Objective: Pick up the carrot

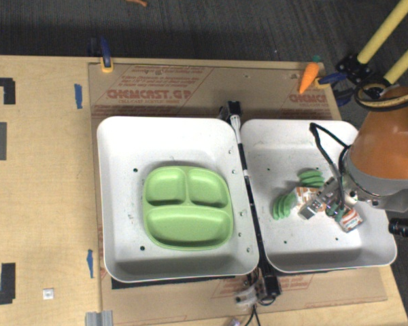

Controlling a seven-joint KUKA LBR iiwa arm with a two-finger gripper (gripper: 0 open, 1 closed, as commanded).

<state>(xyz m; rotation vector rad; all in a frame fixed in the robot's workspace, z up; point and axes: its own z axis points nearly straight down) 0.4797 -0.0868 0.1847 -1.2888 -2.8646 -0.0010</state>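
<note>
My gripper (321, 204) is low in the right bin (285, 253), near its middle, under the grey wrist with the orange band. Two green ridged pieces lie beside it, one (311, 177) just behind it and one (283, 206) to its left. A small orange-and-white bit (303, 194) shows between them, right against the gripper's tip; it may be the carrot, but it is too small to tell. Whether the gripper holds anything is hidden by the wrist.
The left bin (115, 182) holds a green divided plate (188, 206). An orange tapered thing with a green tip (309, 77) sits on the bench behind the right bin, next to a blue clamp (332, 79). Black cables loop over the right bin's back right.
</note>
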